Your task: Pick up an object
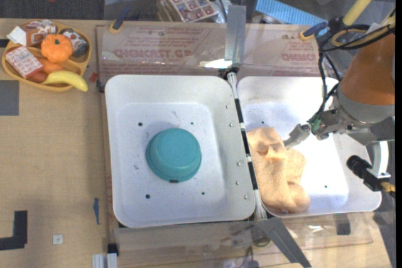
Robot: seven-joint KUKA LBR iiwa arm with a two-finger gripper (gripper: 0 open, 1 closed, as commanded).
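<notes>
A tan, spongy, lumpy object (281,171) lies against the left wall of the right bin (333,116), stretching toward its front edge. An upturned teal bowl (174,154) sits in the middle of the left bin (125,97). The arm, grey with an orange band, comes in from the right. Its gripper (295,135) points down and to the left, with its tip just above the upper right edge of the tan object. Nothing shows held in it.
A metal divider (242,135) runs between the two bins. A dish of toy fruit (47,56) stands on the bench at the far left. Cables and arm parts (370,166) hang over the right bin's right side.
</notes>
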